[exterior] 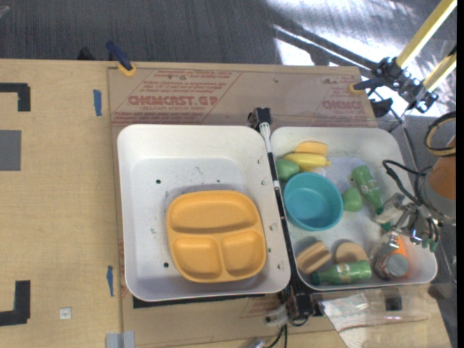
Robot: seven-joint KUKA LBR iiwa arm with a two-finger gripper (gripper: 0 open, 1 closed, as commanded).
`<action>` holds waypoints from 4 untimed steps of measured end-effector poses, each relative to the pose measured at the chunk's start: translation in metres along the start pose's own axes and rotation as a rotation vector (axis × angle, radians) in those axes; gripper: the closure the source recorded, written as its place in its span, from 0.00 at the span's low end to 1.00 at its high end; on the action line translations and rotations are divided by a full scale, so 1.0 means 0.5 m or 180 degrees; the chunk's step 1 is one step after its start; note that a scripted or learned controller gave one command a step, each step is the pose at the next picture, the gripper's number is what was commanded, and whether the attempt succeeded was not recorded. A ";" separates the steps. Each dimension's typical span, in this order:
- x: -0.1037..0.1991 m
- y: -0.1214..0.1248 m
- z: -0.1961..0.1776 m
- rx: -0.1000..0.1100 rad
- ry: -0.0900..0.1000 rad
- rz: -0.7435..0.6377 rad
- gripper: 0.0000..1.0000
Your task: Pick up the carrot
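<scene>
Two white bins on the bench: left bin (138, 165) has the yellow tray (215, 234); carrot (401, 252) sits in right bin (413, 162), near-right corner. Pincer (406, 227) over it, opening I cannot tell. Descend straight, clear the grey can (394, 266).

Sunlit dark grey carpet (217, 13) lies beyond the wooden bench (51, 194), yellow poles (428, 27) standing right.

We see two smooth white plastic bins (138, 194), a matt yellow-orange plastic divided tray (215, 234), a glossy teal plastic bowl (312, 201), and a matt brown cardboard sheet (232, 96).
</scene>
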State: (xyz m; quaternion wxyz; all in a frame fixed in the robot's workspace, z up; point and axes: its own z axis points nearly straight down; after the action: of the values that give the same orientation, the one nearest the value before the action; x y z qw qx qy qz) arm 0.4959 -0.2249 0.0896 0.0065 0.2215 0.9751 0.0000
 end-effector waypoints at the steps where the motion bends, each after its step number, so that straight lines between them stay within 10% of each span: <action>1: 0.020 -0.004 -0.001 -0.0009 -0.0010 -0.0875 0.00; 2: 0.021 -0.003 -0.001 -0.0009 -0.0015 -0.1961 0.00; 3: 0.013 0.001 -0.028 -0.0008 -0.0059 -0.1959 1.00; 4: -0.024 0.168 -0.003 0.0003 -0.0021 -0.2171 1.00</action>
State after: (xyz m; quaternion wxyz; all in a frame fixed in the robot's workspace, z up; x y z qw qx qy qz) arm 0.5429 -0.1545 0.0917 0.0091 -0.1173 0.9930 -0.0034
